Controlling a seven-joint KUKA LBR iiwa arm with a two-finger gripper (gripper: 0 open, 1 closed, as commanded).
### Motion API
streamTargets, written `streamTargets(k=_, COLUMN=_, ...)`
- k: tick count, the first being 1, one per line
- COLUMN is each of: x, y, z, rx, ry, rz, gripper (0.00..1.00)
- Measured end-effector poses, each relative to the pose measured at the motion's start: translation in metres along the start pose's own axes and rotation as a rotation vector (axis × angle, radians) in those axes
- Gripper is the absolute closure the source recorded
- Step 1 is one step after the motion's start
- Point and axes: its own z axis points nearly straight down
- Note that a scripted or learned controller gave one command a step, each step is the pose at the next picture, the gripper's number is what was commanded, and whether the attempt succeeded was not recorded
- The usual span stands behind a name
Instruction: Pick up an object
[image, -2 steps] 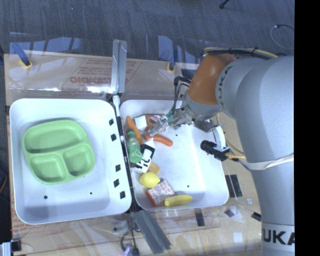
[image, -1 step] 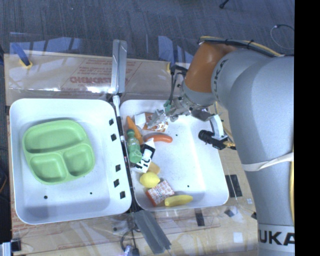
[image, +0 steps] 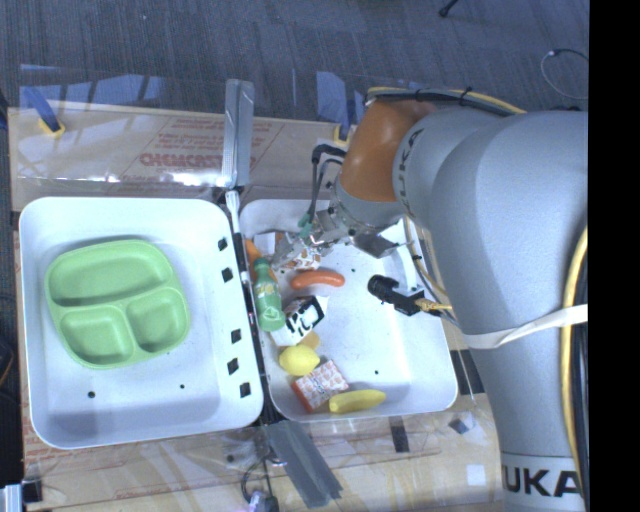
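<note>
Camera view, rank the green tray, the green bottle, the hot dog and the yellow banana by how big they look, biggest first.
1. Green tray, by far the largest.
2. Green bottle.
3. Yellow banana and hot dog: they look about alike, so I won't rank them.

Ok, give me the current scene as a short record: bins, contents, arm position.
left bin: holds a green divided tray
right bin: holds mixed small items
items along its left side: green bottle, red sausage-shaped piece, yellow lemon-like piece, yellow banana-like piece, red-and-white packet
arm: reaches over the right bin's far end
gripper: low above the clutter, grasp not visible
</note>
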Motion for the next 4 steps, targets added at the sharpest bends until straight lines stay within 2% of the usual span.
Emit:
streamTargets(k=1, x=0.071, y=0.006, z=-0.100, rx=-0.004, ry=0.000, rz=-0.087, gripper=0.00)
streamTargets(k=2, x=0.095, y=-0.001, z=-0.098, rx=-0.001, ry=0.001, rz=-0.477, gripper=0.00)
streamTargets(k=3, x=0.100, y=0.000, z=-0.098, rx=-0.001, ry=0.001, rz=-0.480, gripper=0.00)
streamTargets(k=4, x=0.056, y=0.000, z=-0.099, rx=-0.005, ry=-0.002, rz=-0.521, gripper=0.00)
